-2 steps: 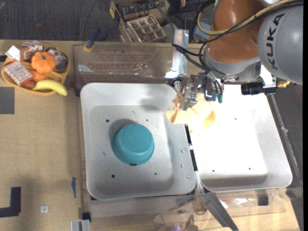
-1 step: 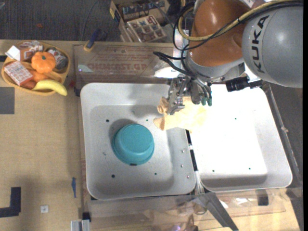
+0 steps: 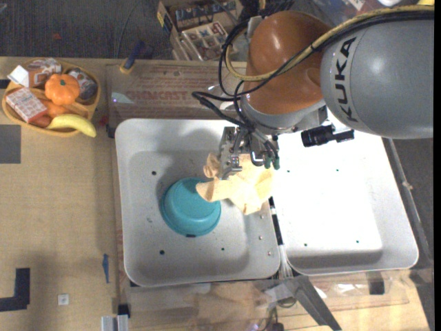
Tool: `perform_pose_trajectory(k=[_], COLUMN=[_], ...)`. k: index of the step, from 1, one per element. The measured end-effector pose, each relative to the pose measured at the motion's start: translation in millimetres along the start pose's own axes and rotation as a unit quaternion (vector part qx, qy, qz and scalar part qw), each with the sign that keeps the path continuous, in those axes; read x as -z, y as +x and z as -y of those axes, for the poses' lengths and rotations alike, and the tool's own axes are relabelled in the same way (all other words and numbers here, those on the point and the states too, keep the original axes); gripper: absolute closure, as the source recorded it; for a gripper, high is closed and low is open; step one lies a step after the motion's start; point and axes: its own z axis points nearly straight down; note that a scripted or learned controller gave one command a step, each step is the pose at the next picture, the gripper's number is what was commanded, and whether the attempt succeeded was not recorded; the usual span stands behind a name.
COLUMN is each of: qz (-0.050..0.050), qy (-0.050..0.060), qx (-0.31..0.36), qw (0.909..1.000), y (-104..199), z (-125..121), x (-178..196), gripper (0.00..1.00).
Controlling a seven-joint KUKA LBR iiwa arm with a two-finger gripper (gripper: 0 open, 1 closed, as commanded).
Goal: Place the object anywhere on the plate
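Observation:
A teal plate (image 3: 187, 211) lies in the left white bin (image 3: 138, 185), near the middle. A floppy tan and yellow object (image 3: 241, 186) hangs just right of the plate, and its left end overlaps the plate's upper right rim. My gripper (image 3: 242, 157) stands directly above the object, at the bin's right side. Its fingers are shut on the object's upper part, which rises up between them. The grey arm and its orange band hide the bin's back right corner.
The right white bin (image 3: 344, 212) adjoins the left one. A basket of toy fruit (image 3: 52, 101) sits on the bench at the far left. A long cardboard box (image 3: 165, 92) lies behind the left bin.

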Motion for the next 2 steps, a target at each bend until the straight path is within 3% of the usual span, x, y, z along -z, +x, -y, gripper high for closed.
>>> perform_pose_trajectory(k=[1, 2], qz=[0.000, 0.000], qy=[0.000, 0.000], qx=[0.001, 0.001], qw=[1.0000, 1.0000], y=[19.9, 19.6], z=[-48.0, -47.9], x=[4.3, 4.8], gripper=[1.00, 0.00])
